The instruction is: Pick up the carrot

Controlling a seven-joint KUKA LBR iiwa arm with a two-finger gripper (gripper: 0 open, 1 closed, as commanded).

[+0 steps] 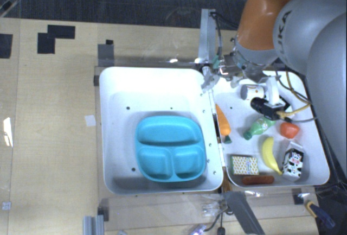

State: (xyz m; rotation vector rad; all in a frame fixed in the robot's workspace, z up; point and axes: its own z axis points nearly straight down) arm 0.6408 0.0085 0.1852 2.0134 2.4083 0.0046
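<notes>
The carrot [222,121] lies lengthwise against the left wall of the right bin [320,169], centre-right of the frame. It looks like a light, stiff toy with a smooth skin, so I'd take it across its thicker middle. The arm [303,27] leans in from the upper right, its gripper [246,79] hovering above the bin's top end, well apart from the carrot; whether it is apart or together I cannot tell.

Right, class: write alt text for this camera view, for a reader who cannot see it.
A grey robot arm reaches from the right over the right-hand white bin, where a carrot lies against the left wall beside a banana, a green bottle and other small items. The left-hand bin holds a blue divided tray.
</notes>
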